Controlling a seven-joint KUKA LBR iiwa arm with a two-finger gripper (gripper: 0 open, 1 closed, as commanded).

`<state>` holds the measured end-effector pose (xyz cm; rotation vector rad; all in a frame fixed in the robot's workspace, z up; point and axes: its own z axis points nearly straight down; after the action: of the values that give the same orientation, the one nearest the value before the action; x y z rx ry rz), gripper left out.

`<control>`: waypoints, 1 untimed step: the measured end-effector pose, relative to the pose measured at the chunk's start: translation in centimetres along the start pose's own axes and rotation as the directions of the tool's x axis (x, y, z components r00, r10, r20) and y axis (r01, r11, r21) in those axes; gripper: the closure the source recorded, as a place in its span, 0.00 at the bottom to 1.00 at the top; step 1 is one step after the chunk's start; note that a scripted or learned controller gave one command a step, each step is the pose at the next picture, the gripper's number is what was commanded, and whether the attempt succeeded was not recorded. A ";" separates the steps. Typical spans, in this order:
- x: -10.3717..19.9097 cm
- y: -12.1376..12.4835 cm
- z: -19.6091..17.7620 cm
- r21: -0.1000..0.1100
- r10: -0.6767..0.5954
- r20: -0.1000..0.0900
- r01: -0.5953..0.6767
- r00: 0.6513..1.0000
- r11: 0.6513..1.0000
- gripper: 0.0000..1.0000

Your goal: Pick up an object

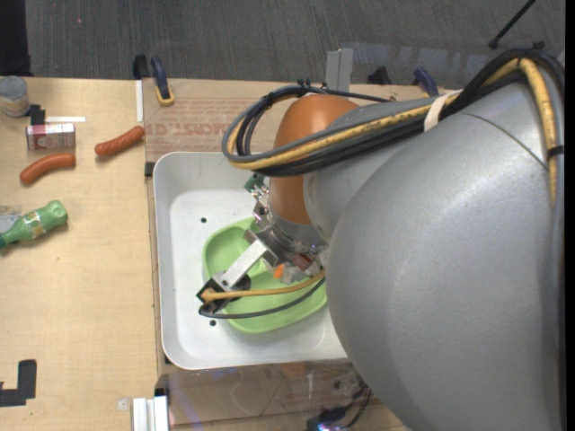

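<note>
A light green bowl (235,251) lies in the white bin (184,205), toward its near side. My arm fills the right of the camera view and its wrist hangs directly over the bowl. The gripper (268,257) sits low above the bowl's inside, mostly hidden under the wrist and cables. Nothing can be made out between the gripper's tips from this angle.
On the wooden bench left of the bin lie two orange-red sausages (119,141) (48,167), a green bottle (34,224), a small red and white box (50,134) and a grey can (13,95). A cardboard strip (207,115) runs behind the bin.
</note>
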<state>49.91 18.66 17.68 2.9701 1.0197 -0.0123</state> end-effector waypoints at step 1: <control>8.1 1.2 -8.1 -0.001 0.239 -0.006 -0.240 0.971 0.971 1.00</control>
<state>57.13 22.70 25.70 3.0709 0.6539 -0.0032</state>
